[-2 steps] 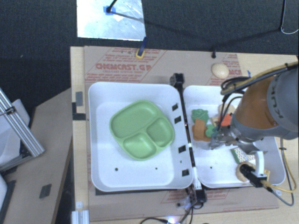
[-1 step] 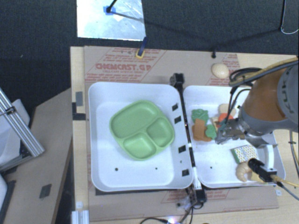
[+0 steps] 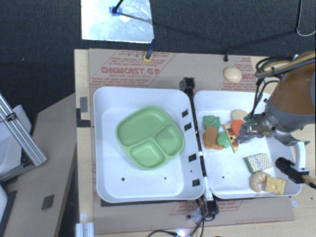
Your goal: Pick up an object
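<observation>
Camera view: two bins on tabletop (image 3: 237, 68)
Hand (image 3: 245, 132): low over toys (image 3: 217, 135) in right bin (image 3: 232, 186)
Grip: cannot tell, perhaps touching them
Tray (image 3: 148, 137): left bin (image 3: 108, 172)

**Bench surroundings: items outside the task**

A green divided plate (image 3: 149, 136) lies in the left white bin (image 3: 106, 107). A beige egg-shaped object (image 3: 232, 74) rests on the cardboard sheet (image 3: 197, 65) behind the bins. A shiny foil sheet (image 3: 117, 14) lies on the dark floor beyond the table (image 3: 54, 127).
</observation>
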`<state>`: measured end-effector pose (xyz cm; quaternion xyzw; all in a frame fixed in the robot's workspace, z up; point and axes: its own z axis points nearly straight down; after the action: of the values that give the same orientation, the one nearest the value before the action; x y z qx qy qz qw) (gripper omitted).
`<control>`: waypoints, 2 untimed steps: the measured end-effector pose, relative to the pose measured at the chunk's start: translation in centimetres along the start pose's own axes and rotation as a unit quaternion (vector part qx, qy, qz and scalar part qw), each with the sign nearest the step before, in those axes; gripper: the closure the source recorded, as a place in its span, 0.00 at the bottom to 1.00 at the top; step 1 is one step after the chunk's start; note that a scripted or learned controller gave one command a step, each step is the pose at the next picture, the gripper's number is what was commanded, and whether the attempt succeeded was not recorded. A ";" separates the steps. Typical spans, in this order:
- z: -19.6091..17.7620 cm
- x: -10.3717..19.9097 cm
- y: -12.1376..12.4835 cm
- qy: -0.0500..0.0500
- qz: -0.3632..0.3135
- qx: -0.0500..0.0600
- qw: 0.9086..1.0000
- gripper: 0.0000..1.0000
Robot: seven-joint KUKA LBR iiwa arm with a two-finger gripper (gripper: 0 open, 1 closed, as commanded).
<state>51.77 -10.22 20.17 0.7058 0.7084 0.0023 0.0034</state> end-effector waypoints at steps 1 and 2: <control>-2.4 0.0 0.2 0.000 0.000 0.002 1.000 1.00; -1.6 5.0 1.9 0.002 -0.003 0.003 1.000 1.00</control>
<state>53.61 -5.24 21.78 0.7037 0.7105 0.0016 0.0004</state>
